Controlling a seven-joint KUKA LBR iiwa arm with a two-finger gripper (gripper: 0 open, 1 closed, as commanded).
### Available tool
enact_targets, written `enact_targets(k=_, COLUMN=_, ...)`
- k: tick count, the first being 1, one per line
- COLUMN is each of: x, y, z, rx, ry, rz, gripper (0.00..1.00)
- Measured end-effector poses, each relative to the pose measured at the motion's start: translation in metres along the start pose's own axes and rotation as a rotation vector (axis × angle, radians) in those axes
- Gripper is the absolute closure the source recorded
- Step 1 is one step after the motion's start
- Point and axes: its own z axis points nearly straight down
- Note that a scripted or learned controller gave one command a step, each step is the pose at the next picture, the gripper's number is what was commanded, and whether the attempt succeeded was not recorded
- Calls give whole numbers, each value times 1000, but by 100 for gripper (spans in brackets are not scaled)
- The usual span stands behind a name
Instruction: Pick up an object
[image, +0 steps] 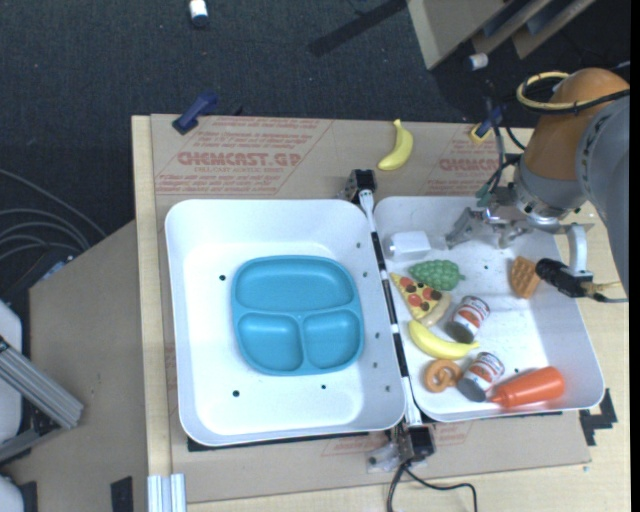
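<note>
My gripper (481, 234) hovers over the back of the right bin (572, 340), its fingers spread open with nothing between them. The grey arm with its orange band (585, 92) comes in from the upper right. Just left of the gripper lies a white block (409, 243). Below it are a green broccoli (437, 273), a pizza slice (418, 296), a yellow banana (438, 342), two small cans (468, 317) (482, 373), a pretzel (440, 376) and an orange carrot-like piece (528, 387). A tan bread piece (523, 277) lies at the right.
The left bin (195, 300) holds a blue divided plate (296, 312). A second yellow banana (397, 148) lies on the cardboard behind the bins. A black part with a cable (562, 277) hangs beside the arm over the right bin.
</note>
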Motion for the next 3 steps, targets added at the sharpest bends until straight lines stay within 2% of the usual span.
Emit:
enact_targets(k=1, x=0, y=1, z=-11, rx=-3, ry=-1, rz=-1, gripper=100)
enact_targets(k=2, x=0, y=1, z=-11, rx=-3, ry=-1, rz=-1, gripper=0)
enact_targets(k=3, x=-10, y=0, z=0, rx=-1, ry=0, rz=0, gripper=0)
